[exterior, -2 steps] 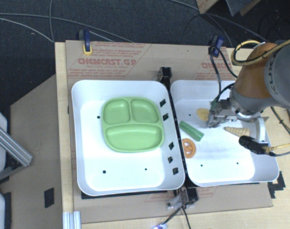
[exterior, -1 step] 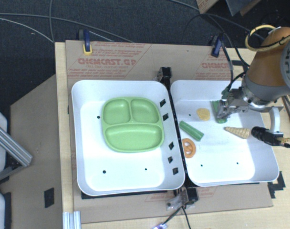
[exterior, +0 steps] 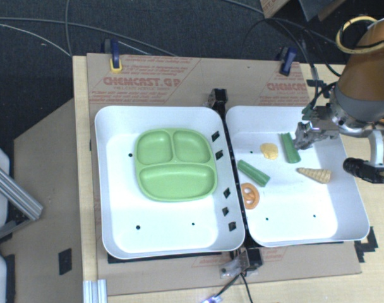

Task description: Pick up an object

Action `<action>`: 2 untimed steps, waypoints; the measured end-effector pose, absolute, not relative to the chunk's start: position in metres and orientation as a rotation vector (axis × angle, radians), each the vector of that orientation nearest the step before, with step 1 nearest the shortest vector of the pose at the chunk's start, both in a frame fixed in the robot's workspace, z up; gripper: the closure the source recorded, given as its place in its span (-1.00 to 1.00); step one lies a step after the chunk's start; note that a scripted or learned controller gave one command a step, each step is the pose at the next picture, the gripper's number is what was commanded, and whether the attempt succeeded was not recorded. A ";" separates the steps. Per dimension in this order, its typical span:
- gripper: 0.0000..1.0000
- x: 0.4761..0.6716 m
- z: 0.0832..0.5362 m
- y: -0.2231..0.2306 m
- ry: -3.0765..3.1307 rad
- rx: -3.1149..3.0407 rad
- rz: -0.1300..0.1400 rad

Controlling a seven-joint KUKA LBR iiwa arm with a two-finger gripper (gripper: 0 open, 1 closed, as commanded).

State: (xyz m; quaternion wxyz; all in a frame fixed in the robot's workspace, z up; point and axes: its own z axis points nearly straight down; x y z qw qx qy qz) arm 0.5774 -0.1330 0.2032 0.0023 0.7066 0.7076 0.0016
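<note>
Right bin; pincer tips blurred beside green block.

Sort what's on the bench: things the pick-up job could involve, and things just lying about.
Job:
gripper
green stick by gripper
second green stick
yellow piece
cone
pretzel
right bin

Lying about:
green divided plate
left bin
blue clamps

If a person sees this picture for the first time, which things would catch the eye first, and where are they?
The light green divided plate probably draws the eye first; it lies in the middle of the left bin. Next comes the grey and orange arm, whose gripper hangs over the right bin, close to a green stick. Around it lie a yellow piece, a cone and a pretzel.
</note>
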 end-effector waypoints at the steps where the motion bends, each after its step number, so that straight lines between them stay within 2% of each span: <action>1: 1.00 0.579 0.243 -0.133 2.219 2.217 0.006; 2: 1.00 0.573 0.251 -0.079 2.230 2.216 0.004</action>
